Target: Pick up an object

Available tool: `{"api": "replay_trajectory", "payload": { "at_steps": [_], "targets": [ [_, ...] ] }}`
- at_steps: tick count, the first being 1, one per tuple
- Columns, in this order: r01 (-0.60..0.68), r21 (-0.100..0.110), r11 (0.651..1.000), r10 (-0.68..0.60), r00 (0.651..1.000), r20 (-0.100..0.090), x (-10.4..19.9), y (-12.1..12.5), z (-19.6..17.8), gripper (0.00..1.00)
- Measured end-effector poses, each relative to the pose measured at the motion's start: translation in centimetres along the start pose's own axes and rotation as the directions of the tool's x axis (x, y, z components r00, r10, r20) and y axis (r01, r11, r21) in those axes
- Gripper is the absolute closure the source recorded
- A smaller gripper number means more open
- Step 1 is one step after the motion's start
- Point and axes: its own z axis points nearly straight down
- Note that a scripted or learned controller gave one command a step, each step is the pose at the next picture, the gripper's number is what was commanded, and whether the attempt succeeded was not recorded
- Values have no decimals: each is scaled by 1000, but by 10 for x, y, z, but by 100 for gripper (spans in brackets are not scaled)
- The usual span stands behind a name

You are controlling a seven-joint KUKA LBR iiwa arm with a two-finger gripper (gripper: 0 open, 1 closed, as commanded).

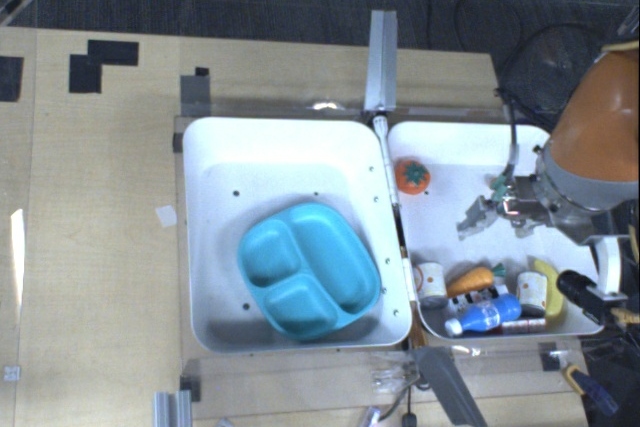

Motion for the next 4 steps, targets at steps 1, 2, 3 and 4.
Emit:
{"api": "replay_trajectory", "payload": {
  "at_steps": [1,2,3,4],
  "targets": [
    [-39,1,999,39,999,0,-39,-10,111,0],
    [-38,-6,999,38,999,1,-39,-7,100,100],
    [14,-3,1000,-14,1000,1,5,51,-40,100],
    [22,-8,1000,-22,1000,2,6,53,-51,100]
  ]
}}
